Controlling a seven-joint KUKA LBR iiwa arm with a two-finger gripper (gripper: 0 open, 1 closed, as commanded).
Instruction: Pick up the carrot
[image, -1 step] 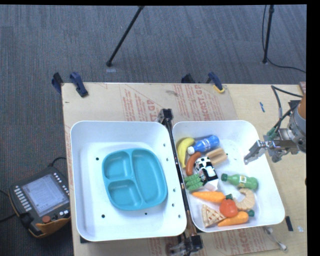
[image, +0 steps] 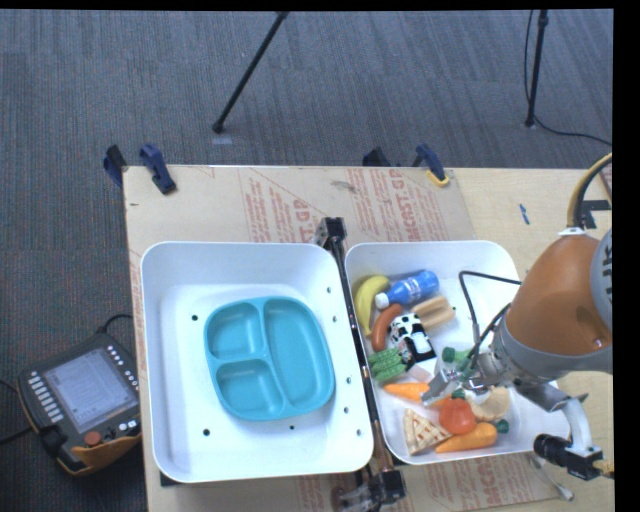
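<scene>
Far to the gripper's left, a blue divided plate (image: 268, 356) sits in the left bin (image: 160, 300). Just left of the gripper lies the carrot (image: 407, 391), beside a black-and-white cow toy (image: 411, 335). The gripper (image: 447, 382) hovers over the right bin (image: 480, 255); I can't tell its grip from here.

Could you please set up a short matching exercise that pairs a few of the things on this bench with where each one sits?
Things:
1. blue divided plate
2. banana
3. blue bottle
4. carrot

Places:
A. near the front edge of the right bin
B. back of the right bin, beside the banana
C. middle of the left bin
D. back left corner of the right bin

Pairs: 1-C, 2-D, 3-B, 4-A
</scene>
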